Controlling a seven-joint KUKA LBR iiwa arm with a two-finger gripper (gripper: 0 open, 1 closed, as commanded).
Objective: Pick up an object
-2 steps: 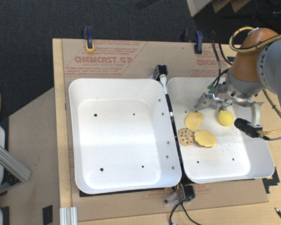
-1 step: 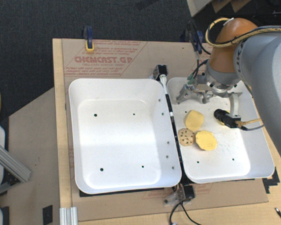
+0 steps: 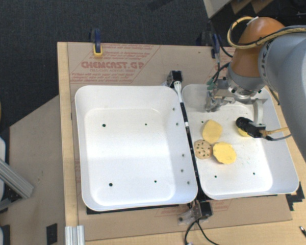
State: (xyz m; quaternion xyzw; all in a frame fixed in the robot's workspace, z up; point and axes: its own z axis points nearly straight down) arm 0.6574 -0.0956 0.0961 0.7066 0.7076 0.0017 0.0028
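Gripper (image 3: 212, 102) is hovering at the right bin's (image 3: 275, 185) far left corner, nothing visibly between its jaws (spread or pressed together, cannot tell). Best candidates are lying just nearer: yellow slice (image 3: 212, 130), yellow disc (image 3: 225, 153), speckled cookie (image 3: 202, 149). I'd be centering over one, descending straight. Arm (image 3: 288, 55) is reaching in from right, wrist pointing down.

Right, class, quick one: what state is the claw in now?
Claw: low over the right bin's far corner; open or shut cannot be told.
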